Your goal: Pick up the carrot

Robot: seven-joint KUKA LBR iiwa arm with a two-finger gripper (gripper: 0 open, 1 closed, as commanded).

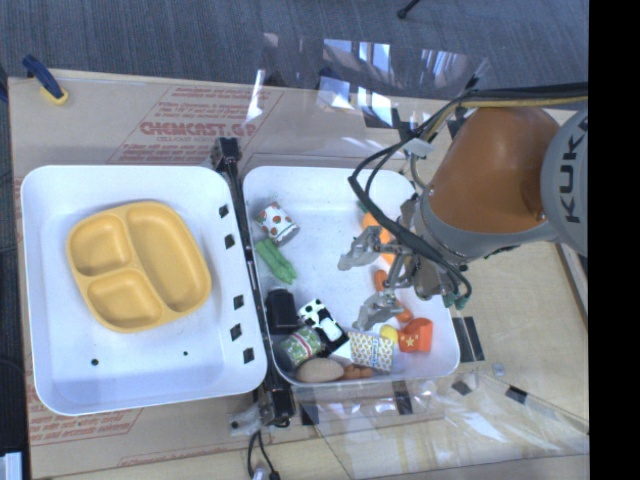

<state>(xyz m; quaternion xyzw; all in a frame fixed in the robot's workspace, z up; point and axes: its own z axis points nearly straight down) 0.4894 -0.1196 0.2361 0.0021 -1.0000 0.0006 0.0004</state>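
Observation:
The carrot (372, 236) lies in the right bin (320, 193), on its right side. I see it as orange patches, with another patch at the gripper's base; the rest is hidden under the wrist. My gripper (354, 292) hangs over the bin's middle right with its two grey fingers (352, 254) spread apart and pointing left. The fingers are open and nothing sits between their tips. The carrot is behind the fingers, close to the palm, and I cannot tell whether it touches them.
The right bin also holds a small can (277, 222), a green pod (275, 260), a black-and-white toy (318, 316), a green tin (300, 346), a patterned box (370, 350) and a red-orange box (417, 336). A yellow divided plate (138, 264) lies in the left bin (40, 368).

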